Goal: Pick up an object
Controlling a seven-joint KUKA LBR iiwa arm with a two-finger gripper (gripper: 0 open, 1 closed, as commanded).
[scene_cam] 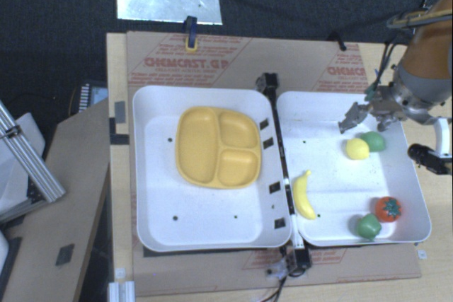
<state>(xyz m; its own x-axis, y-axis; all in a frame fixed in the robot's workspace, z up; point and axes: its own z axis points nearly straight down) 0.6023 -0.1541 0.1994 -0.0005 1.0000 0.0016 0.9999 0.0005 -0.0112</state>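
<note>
The fingers are hovering spread open and empty, with the yellow lemon lying just below them.

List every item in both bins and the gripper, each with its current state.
yellow divided plate: lying flat in the left bin, compartments bare
banana: lying at the right bin's left edge
lemon: touching the green fruit
green fruit: beside the lemon
tomato: near the front right corner
green pepper: beside the tomato
gripper: above the lemon, holding nothing visible
</note>
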